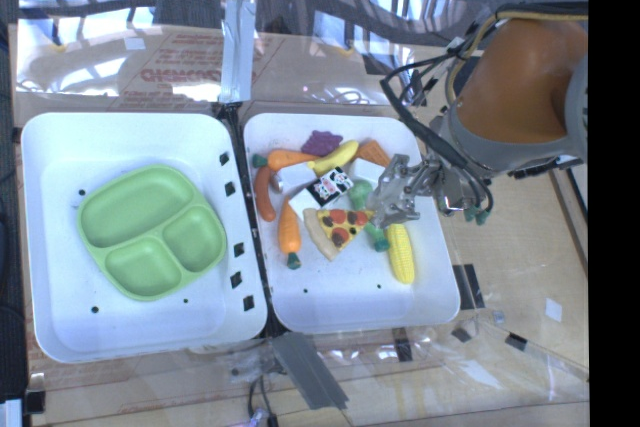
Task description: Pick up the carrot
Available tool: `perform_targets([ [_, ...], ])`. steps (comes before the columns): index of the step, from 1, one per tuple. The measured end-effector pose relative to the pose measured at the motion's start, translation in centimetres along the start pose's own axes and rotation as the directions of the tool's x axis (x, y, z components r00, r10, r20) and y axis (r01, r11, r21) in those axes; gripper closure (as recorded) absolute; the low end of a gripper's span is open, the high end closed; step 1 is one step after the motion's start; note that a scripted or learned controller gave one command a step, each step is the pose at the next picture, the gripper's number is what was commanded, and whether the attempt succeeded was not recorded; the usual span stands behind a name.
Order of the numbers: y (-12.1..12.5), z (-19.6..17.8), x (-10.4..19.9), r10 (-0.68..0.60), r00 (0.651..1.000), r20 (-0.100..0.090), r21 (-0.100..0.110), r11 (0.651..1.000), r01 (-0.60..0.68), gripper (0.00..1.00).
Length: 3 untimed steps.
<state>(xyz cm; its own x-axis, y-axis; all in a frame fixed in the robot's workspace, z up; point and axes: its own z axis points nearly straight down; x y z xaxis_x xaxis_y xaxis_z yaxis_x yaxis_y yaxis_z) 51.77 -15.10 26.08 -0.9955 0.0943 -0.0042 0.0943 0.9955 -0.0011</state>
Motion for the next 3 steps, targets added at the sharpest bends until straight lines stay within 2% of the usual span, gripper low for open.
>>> perform_targets([
  [1,1.4,-2.9,2.7,0.034,0.999,0.001,0.000,0.999,-0.034,1.00],
  [2,0.7,-2.0,4.1,0.011,1.000,-0.003,0.000,1.000,-0.011,1.00],
  [3,0.8,-3.1,3.9,0.004,1.000,0.000,0.000,1.000,-0.004,1.00],
])
